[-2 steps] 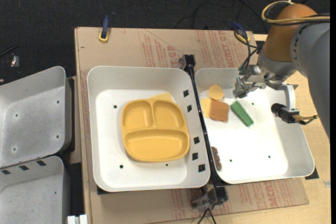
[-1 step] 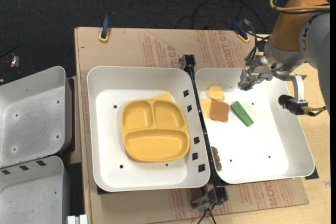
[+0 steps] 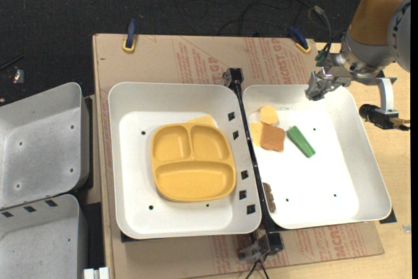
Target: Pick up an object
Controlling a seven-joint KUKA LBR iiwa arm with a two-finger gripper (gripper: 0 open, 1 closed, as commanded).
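The gripper [image 3: 318,89] hovers at the far edge of the right bin [image 3: 366,160]; whether it is clenched cannot be told; the green block [image 3: 301,141] lies nearer and slightly left of it, long axis running diagonally.

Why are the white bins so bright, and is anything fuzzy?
In the camera view, overhead light washes out the right bin and left bin; the yellow tray and green block look sharp; the pincer is slightly soft.

Yellow tray [image 3: 193,163], clamps [image 3: 130,42], perhaps cables [image 3: 261,6]
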